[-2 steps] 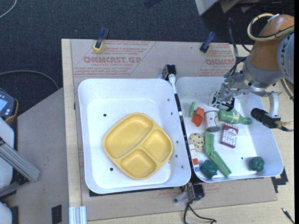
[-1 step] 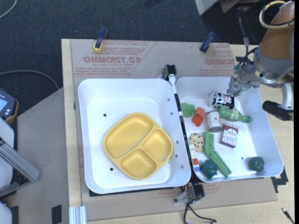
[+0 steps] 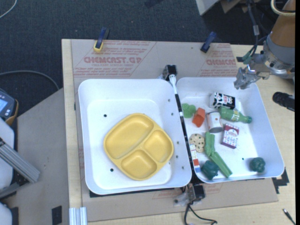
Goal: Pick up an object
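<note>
My gripper (image 3: 243, 78) hovers above the right bin's (image 3: 267, 125) far rim, nothing between its fingers; I cannot tell their gap. Toys crowd that bin, so I wait high. Nearest target: black-and-white carton (image 3: 223, 100), just inside the rim. Yellow tray (image 3: 138, 146) fills the other bin.

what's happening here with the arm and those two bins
A robot arm reaches in from the right, its gripper over the far rim of the right bin, with nothing visibly in it. That bin holds a pile of small toy items, among them a green bottle, an orange piece and a cookie. The left bin holds a yellow divided tray. Nothing looks picked up yet.
</note>
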You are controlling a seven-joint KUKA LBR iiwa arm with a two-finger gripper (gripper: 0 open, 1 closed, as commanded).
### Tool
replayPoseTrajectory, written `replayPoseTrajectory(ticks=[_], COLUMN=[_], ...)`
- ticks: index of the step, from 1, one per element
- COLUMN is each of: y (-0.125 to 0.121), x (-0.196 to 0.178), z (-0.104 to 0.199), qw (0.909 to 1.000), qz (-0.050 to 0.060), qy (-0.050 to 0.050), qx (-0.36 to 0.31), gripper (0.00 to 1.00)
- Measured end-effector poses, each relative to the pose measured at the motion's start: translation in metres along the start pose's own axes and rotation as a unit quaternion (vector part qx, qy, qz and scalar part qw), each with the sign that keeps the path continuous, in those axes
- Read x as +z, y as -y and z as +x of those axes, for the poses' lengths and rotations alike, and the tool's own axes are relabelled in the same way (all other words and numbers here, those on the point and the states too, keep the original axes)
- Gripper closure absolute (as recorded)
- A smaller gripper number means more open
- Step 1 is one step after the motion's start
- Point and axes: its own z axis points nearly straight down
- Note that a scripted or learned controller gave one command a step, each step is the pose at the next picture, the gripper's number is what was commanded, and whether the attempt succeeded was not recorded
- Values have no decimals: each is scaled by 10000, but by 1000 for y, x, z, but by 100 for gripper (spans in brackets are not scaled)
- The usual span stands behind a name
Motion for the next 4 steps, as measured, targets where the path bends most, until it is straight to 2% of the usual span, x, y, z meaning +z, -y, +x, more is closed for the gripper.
replayPoseTrajectory(ticks=[1, 2, 4], y=[35, 69, 123], x=[9, 13, 20], z=[47, 98, 178], qw=[10000, 10000, 10000], qz=[58, 60, 62], qy=[-24, -27, -23], qx=[-11, -15, -13], gripper=[100, 100, 100])
